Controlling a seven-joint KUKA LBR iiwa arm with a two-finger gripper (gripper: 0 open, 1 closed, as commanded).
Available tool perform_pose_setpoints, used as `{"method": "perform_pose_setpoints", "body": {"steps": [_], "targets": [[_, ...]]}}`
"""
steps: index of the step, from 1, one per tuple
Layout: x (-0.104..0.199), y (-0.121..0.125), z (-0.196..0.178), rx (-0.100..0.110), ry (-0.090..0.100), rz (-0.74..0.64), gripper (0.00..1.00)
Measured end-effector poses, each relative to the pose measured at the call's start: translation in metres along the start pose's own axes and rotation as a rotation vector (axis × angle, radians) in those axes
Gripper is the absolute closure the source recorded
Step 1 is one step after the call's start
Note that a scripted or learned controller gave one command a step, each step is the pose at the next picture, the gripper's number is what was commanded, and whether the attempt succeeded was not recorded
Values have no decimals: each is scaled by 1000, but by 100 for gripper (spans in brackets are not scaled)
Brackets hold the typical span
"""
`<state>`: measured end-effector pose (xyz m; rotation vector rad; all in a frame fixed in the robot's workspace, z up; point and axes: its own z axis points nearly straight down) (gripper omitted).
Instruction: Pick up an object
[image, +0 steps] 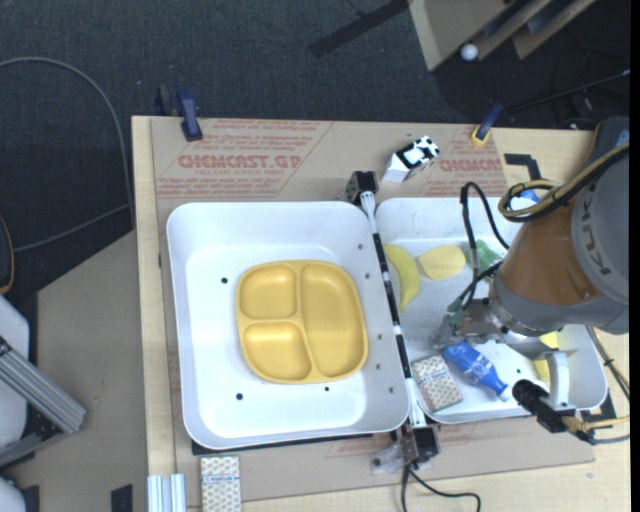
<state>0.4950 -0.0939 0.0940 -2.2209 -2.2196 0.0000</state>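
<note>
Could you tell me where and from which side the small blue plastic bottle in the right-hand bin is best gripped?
Probably across the middle of the small blue plastic bottle, coming straight down. It lies flat and slanted on the right white bin's floor, so the fingers should close across its narrow width. The patterned square packet crowds its left end.

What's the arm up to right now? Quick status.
Gripper low in right bin, fingers unclear. Blue object lies just beneath, not held. Patterned packet alongside; yellow tray in left bin.
</note>
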Motion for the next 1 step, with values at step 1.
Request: {"method": "perform_pose_setpoints", "body": {"steps": [1], "targets": [[44, 62, -91, -2, -1, -2, 100]]}}
